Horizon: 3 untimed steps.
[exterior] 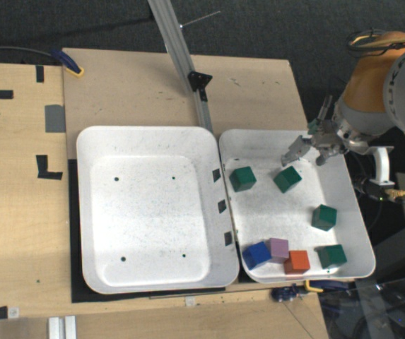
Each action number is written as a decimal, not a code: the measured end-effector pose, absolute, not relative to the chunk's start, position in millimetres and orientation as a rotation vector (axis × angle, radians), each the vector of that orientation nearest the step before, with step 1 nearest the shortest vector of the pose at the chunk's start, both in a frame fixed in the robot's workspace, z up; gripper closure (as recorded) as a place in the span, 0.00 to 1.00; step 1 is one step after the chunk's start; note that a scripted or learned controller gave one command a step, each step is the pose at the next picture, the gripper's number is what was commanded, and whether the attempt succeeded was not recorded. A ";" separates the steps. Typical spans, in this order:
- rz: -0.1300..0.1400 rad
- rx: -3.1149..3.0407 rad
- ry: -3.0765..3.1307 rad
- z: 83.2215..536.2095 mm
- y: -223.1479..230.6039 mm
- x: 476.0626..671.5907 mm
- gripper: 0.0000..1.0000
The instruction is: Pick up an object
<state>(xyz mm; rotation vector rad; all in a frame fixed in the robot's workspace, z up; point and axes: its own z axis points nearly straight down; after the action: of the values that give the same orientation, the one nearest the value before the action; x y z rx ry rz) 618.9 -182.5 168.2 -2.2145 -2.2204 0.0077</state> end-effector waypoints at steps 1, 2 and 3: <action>0.007 -2.217 -2.221 124.1 -183.2 616.7 0.00; 0.005 -2.217 -2.222 89.6 -182.0 616.1 0.00; 0.004 -2.216 -2.224 101.0 -181.4 616.5 1.00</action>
<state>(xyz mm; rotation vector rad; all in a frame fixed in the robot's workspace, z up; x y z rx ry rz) 616.5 -181.4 101.0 -2.2155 -2.2240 0.0035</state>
